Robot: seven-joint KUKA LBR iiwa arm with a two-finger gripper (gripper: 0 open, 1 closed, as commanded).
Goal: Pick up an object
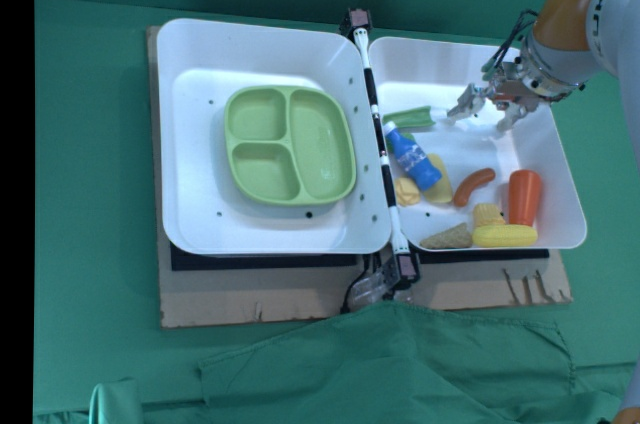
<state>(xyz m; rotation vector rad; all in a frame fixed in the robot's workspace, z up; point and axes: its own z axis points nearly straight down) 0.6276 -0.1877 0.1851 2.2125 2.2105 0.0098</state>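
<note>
The right bin (560, 172) holds several toy foods. A green tube (410, 118) lies at its left wall, with a blue bottle (412, 157) just below it. A red sausage (473, 186), an orange-red cup (523, 196), a yellow corn cob (504, 235) and a tan wedge (448, 237) lie toward the front. My gripper (486, 109) hangs over the bin's back half, just right of the green tube. Its fingers (463, 103) are spread open with nothing between them.
The left bin (190, 112) carries a light green divided plate (290, 144). A black-and-white hinge bar (378, 142) runs between the bins. Small yellow pieces (436, 182) lie beside the bottle. Crumpled green cloth (400, 362) covers the bench front.
</note>
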